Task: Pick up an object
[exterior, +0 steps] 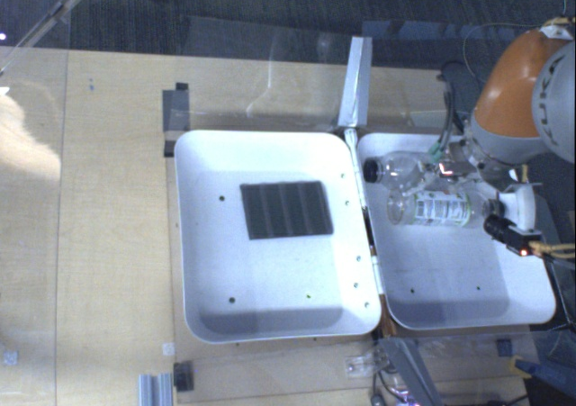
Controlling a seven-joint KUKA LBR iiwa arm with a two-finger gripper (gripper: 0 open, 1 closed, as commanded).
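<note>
Two clear plastic bottles lie in the right bin (468,301). One bottle (394,168) with a black cap lies at the bin's far left corner. A second, labelled bottle (434,209) lies on its side just in front of it. The gripper (448,165) hangs low over the far part of this bin, right beside both bottles and partly overlapping them. The orange band (508,94) of the arm rises behind it at the right. A dark ridged rectangular pad (286,210) lies flat in the middle of the left bin (207,287).
A metal upright (355,80) stands behind the divide between the bins. A white and black fitting (515,215) with cables sits by the right bin's right wall. The wooden bench (90,242) stretches to the left.
</note>
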